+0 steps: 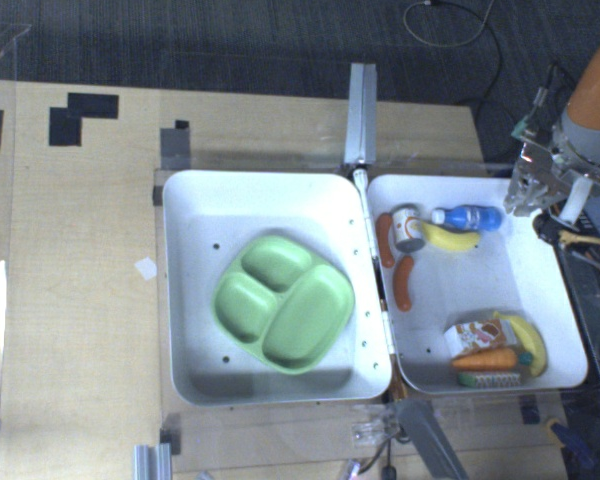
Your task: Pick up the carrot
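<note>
We see two white bins [180,268] on a pale wood-coloured bench [70,298] marked with black blocks [80,116]. In the left bin lies a light green sectioned plate [283,301]. In the right bin [540,298] we see an orange carrot [488,360], a yellow banana [527,342], a second yellow banana [450,236], a blue bottle [470,217] with a white cap, two reddish-brown sausages [403,282] and a small red-and-white packet [473,337]. The arm [592,98] shows orange over grey. The floor behind is dark grey.

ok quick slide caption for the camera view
Claw at the right bin's far corner; carrot lies near its front beside a banana.
</note>
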